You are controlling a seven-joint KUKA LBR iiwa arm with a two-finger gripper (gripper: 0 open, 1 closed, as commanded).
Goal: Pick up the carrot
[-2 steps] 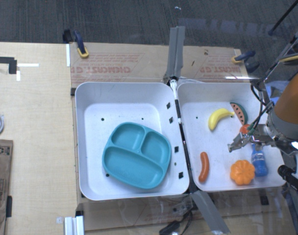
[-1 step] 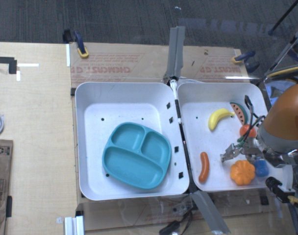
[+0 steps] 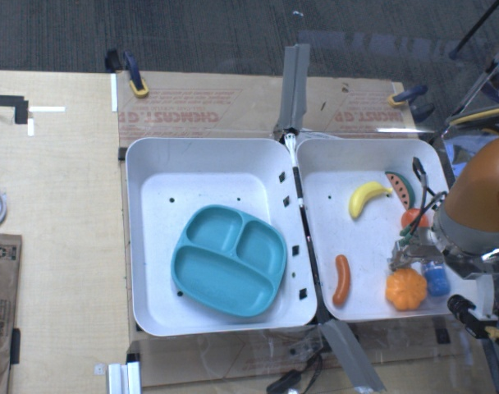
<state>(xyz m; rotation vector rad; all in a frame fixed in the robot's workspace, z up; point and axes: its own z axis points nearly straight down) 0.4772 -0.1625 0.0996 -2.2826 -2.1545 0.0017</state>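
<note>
**Carrot status: right bin, claw hovering at its right side**

While the arm (image 3: 479, 195) reaches in from the right, you've got the carrot (image 3: 341, 280) lying in the right bin (image 3: 315, 158), lower left part, long axis roughly up-down, nothing touching it. It's a slim orange-red piece near the divider between the bins.

The claw (image 3: 407, 253) sits to the right of the carrot, apart from it, just above the orange (image 3: 406, 290). Can't tell if the claw is apart or together: it's small and cluttered there. Nothing visibly between its fingers.

Around the claw: a blue object (image 3: 437, 279) just right of the orange, a small red-orange item (image 3: 411, 217) above, a watermelon slice (image 3: 401, 189) and a banana (image 3: 366, 197) further up.

Left bin (image 3: 135, 220) holds a teal divided plate (image 3: 229, 259). Both bins sit on the counter (image 3: 52, 220).
</note>
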